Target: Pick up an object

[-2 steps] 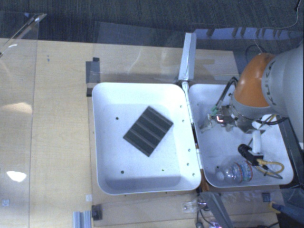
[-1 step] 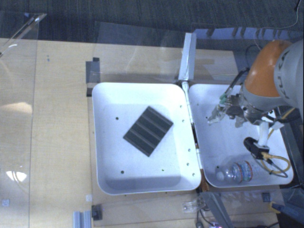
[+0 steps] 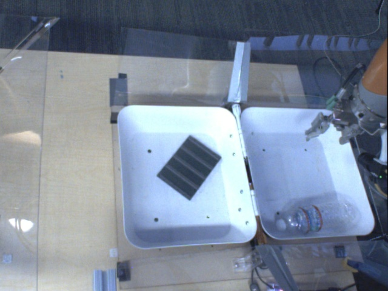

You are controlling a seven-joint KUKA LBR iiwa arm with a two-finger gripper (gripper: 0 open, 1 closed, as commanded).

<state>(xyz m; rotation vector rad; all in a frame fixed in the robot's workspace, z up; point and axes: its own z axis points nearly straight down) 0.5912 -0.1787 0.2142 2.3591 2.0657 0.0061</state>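
Jaws (image 3: pixel 330 128) parked high over the far right corner of the right bin (image 3: pixel 285 162), spread fairly wide by the look of the two prongs, though too small in the frame to be sure; nothing between them. Probably held clear there so the camera gets an open look at both bins before a reach.

Two candidates for picking. Clear plastic bottle (image 3: pixel 312 218) lying on its side along the near wall of the right bin, well apart from the jaws. Dark ribbed panel (image 3: pixel 189 167) flat and turned diagonal near the middle of the left bin (image 3: pixel 139 223).

Raised divider (image 3: pixel 245 162) between bins to be cleared for the panel. Bottle close to the rim, likely to roll.
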